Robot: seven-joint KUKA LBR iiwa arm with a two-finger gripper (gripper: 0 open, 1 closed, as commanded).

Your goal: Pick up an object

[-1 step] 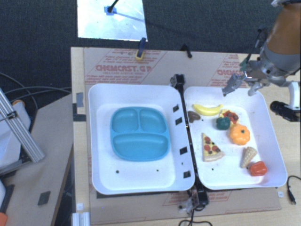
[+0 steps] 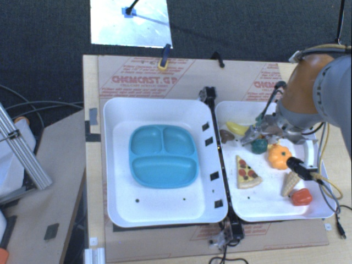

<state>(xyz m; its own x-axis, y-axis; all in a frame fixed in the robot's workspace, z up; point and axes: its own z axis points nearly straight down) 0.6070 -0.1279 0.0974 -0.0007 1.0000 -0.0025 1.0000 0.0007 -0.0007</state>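
Camera view: arm reaches in from the right, gripper (image 2: 258,135) low over the right bin (image 2: 264,210), near its back-left part. Pincer state: cannot tell, too small and dark to read. Nothing visibly clamped, so I'd call the pick not done.

Candidate objects, all lying in the right bin:
- teal round piece (image 2: 259,146) right under the gripper tip, touching or nearly so; likeliest target, my guess.
- yellow banana (image 2: 237,128) just beside the tip, toward the bin's back-left corner.
- small brown piece (image 2: 226,136) against the left wall.
- pizza slice toy (image 2: 246,173) mid-bin, near the left wall.
- orange pumpkin-like toy (image 2: 279,156) close to the teal piece, on the right-wall side.
- ice cream cone (image 2: 289,183) and a red piece (image 2: 301,197) toward the front-right corner.

Progress, as judged: approach looks done, arm is down at object height. Left: secure the grip, lift clear of the bin.

Left bin (image 2: 118,147) carries a blue divided plate (image 2: 163,155), roughly centred.

Surface and room: both bins sit side by side on a bench (image 2: 148,78) faced with printed brown paper. A yellow clip (image 2: 164,64) sits at its back edge. Dark carpet floor (image 2: 44,32) behind, with a shiny square panel (image 2: 131,15) lying on it. Aluminium framing (image 2: 22,153) and loose cables off the bench's left edge.
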